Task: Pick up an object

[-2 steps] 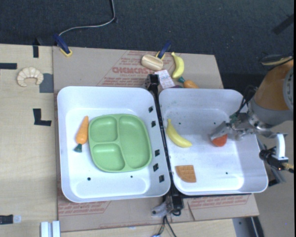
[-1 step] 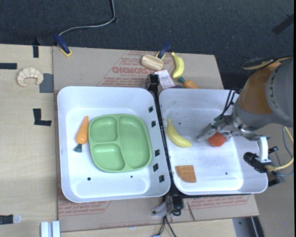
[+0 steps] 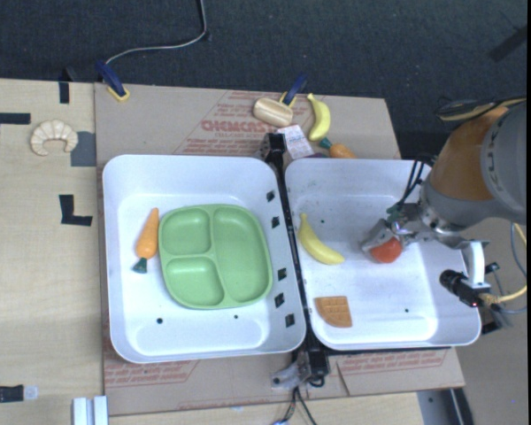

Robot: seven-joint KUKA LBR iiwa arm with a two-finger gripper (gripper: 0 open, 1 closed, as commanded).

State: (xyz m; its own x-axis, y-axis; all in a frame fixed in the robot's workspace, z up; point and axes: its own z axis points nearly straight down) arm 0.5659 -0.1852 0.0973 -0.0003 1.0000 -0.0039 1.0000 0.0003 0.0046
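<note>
A: Starting at the near edge of the right bin [image 3: 442, 330], what lies there?

B: A small orange waffle-like piece [image 3: 333, 310] on the bin floor, near the divider. A little farther in, a banana [image 3: 319, 243] lies just right of the divider, and to its right is a red tomato-like object [image 3: 386, 251].

A: And the gripper?

B: The gripper [image 3: 388, 237] is low over that red object, its grey fingers [image 3: 374, 238] right against it on the far-left side. I cannot tell how wide they are spread, nor whether the red piece sits between them.

A: So which step is this?

B: I judge it the grasp itself, at the red object. Next the fingers must close squarely on it and the arm must rise; being round and smooth, it could well slip or roll aside.

A: The left bin [image 3: 124, 326]?

B: A green divided plate [image 3: 217, 255] in its middle, with a toy carrot [image 3: 147, 235] just left of the plate.

A: Any writing?

B: Beyond the bins, red print on the cardboard [image 3: 195, 118] reads roughly "CHEMCAS"; the rest is hidden. A small tag [image 3: 295, 140] at the far end of the divider carries print too fine to read. Beside it lie a bread roll [image 3: 273, 111] and a second banana [image 3: 319, 118]; a croissant [image 3: 53, 136] sits far left.
</note>
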